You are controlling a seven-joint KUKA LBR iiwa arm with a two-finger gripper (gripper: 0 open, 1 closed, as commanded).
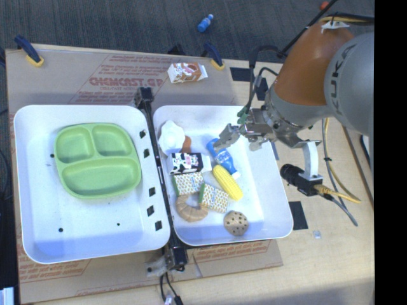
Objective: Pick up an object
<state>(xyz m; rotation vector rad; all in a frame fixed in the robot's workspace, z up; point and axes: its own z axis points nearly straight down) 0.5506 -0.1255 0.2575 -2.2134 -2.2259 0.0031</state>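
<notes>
End effector (pixel 224 138), fingers apparently spread and holding nothing, poised over the right bin (pixel 270 189) directly above the blue bottle (pixel 224 160), which lies just below-left of it beside the corn cob (pixel 227 182), long axis running diagonally toward lower right.
</notes>
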